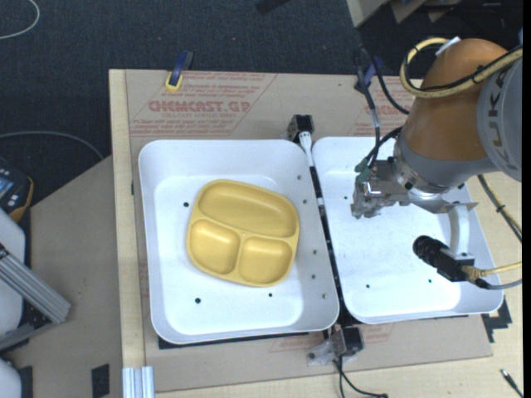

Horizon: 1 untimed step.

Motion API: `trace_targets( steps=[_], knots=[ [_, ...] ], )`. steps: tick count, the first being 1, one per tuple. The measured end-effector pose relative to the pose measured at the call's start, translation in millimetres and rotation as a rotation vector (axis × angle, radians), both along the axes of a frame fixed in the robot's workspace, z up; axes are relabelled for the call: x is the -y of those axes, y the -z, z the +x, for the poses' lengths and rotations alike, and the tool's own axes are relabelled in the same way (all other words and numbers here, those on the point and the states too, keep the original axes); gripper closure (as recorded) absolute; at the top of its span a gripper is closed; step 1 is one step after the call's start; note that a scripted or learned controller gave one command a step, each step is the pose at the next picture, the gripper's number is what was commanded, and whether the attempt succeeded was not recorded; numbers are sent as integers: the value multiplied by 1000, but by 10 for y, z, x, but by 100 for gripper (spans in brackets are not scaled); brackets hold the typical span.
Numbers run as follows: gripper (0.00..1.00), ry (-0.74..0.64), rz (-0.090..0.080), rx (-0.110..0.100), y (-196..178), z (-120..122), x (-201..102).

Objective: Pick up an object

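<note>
A yellow divided plate (243, 243) is lying flat in the left bin (158, 222), roughly centred, tilted a bit in plan, three compartments facing up. It's the one pickable thing in view, so it's likely the target. The right bin (390, 297) is where the arm is sitting right now, with bare white floor around it.

The gripper (366, 203) is hanging over the upper left part of the right bin, just beside the divider between the two bins, so well apart from the plate and not over it. The arm (452, 106) is reaching in from the right, the orange band bulging above the wrist and the grey wrist pointing down and left toward the bin floor. A black cylindrical part with a cable (440, 258) is sticking out lower right of the wrist.

Jaw state: the fingertips are small and dark against clutter, and they appear to be close together with nothing between them, but I cannot tell for sure. Nothing is being held as far as the view shows.

Judgement: the grasp is not yet made; the gripper needs to cross the divider to the left and come down on a plate rim or rib.
</note>
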State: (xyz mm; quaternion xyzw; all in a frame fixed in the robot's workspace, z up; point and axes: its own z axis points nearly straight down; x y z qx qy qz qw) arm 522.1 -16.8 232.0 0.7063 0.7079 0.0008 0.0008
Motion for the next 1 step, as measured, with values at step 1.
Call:
trace_targets(
  steps=[1],
  knots=[
    [100, 4, 0, -6, 153, -52, 117]
  ],
)
